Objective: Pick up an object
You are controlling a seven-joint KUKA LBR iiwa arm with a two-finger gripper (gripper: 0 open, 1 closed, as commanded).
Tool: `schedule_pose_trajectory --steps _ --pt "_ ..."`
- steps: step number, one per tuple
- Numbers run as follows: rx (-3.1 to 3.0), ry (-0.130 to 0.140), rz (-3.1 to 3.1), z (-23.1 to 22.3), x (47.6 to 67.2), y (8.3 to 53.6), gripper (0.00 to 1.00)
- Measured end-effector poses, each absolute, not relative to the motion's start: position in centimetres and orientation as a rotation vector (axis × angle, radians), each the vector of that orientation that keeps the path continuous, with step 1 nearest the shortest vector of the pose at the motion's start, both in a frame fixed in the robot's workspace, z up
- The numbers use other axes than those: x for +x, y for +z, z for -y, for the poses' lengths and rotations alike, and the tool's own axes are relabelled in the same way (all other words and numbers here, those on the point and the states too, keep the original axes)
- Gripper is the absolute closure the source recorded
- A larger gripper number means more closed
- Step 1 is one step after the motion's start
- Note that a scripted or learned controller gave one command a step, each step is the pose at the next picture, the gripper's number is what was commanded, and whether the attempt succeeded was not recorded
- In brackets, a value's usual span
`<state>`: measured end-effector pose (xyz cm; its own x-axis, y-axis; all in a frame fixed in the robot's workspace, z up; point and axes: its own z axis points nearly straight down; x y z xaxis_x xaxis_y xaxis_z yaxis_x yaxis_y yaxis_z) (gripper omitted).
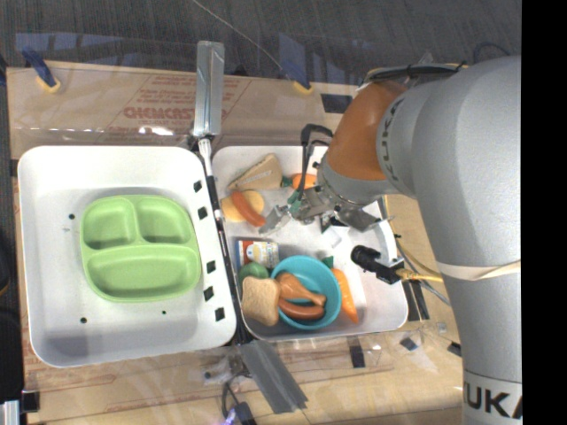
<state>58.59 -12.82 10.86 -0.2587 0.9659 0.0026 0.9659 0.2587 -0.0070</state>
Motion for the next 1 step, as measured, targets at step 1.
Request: schedule_pose_trajectory --steps 1 --pt "-2.186 -0.009 2.266 10.01 66.05 10.04 0.00"
